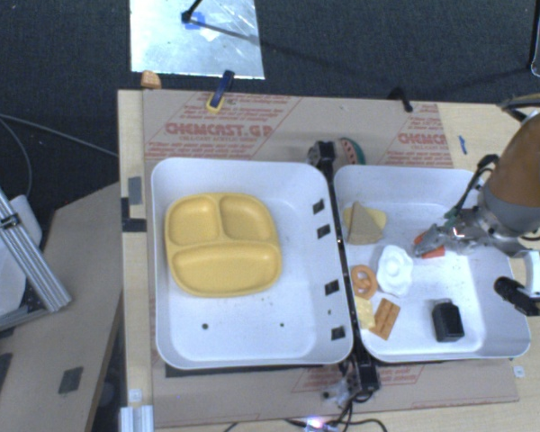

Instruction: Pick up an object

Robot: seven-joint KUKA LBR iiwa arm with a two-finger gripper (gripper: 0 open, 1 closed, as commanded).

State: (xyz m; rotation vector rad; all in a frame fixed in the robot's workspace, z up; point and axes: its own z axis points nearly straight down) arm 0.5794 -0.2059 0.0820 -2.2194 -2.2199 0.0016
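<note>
1. Several small things are seen in the right bin (495, 345), any of which could serve as the object to be picked up: a tan wedge (364, 223) near the bin's upper left corner, a white lump (395, 269) near the middle, a pretzel-shaped ring (364, 280) just beside the lump on its left, a tan and orange flat piece (379, 317) below the ring, and a black block (447, 320) toward the lower right.
2. An orange-red piece (429, 251) is seen just right of the white lump, at the tip of the end effector (435, 238); whether it is touched cannot be told.
3. The end effector is lowered into the right bin, above and to the right of the white lump. Whether it is clenched or released cannot be told, since its tip is too small and blurred.
4. The arm (525, 183) is seen entering from the right, with its orange band above the bin's right rim.
5. In the left bin (252, 345), a yellow divided plate (222, 244) is laid flat, with three compartments, toward the upper left of that bin.
6. Both bins are set side by side, touching, on a cardboard sheet (252, 129) that covers the desk (81, 268).
7. A shiny square sheet (198, 25) is laid on the dark floor beyond the desk.
</note>
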